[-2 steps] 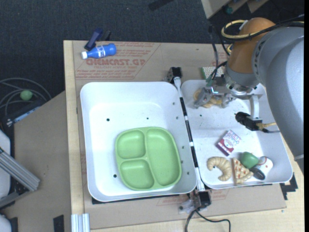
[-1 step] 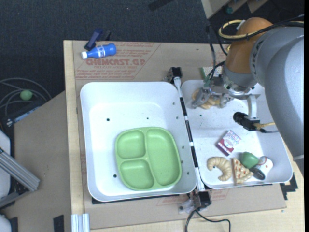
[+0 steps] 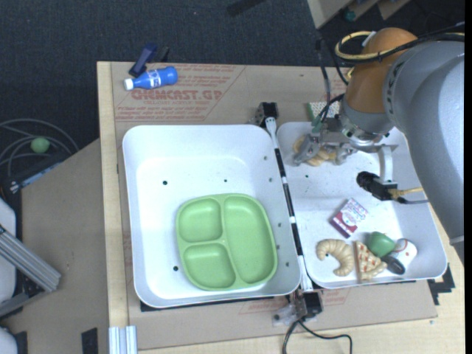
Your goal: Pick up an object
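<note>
At the far corner of the right-hand shallow white bin (image 3: 324,198), close to the divider between the two bins, lies a small tan, lumpy, bread-like toy (image 3: 308,155), which looks like the piece being gone for. The end effector (image 3: 324,144) is down over it, touching or nearly touching its right side. From this slant I cannot tell whether the end effector is clenched or released, nor whether the toy is caught in it. I judge the toy to be light and fairly stiff, probably moulded plastic or foam, with a bumpy outline that could roll or slip out under a pinch. Its narrower middle seems the best place to take hold, squarely across rather than at a tapered end. The bin wall just beside it leaves little room on that side. Toward the near end of the same bin sit a small red and white packet (image 3: 351,216), a tan toy croissant (image 3: 334,254), a toy pizza slice (image 3: 366,260) and a green and white toy (image 3: 383,243), well apart from the target. The left-hand white bin (image 3: 147,168) holds a pale green divided plastic plate (image 3: 223,240), and a blue and white bottle (image 3: 153,78) lies on the tabletop (image 3: 221,94) beyond it.
</note>
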### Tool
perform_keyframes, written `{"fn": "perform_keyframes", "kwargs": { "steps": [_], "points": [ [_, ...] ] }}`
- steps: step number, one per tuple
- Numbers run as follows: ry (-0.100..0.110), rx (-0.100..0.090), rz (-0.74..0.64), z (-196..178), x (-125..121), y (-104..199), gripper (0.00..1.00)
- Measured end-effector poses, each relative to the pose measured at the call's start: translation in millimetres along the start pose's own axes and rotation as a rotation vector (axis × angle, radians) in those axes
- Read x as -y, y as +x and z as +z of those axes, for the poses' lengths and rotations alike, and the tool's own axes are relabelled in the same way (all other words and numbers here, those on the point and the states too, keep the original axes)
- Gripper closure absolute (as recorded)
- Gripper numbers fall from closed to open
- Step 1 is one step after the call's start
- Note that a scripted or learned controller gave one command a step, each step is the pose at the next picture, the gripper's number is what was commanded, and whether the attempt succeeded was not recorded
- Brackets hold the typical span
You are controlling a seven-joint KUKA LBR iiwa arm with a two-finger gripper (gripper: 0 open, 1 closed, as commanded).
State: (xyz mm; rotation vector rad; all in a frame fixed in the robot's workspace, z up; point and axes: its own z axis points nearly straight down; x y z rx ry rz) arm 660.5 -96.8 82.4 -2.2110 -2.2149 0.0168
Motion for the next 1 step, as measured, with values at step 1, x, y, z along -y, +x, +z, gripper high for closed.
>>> {"fn": "perform_keyframes", "kwargs": {
  "steps": [1],
  "points": [
    [0.005,0.0,0.0,0.4,-1.6,-0.5,0.0]
  ]
}}
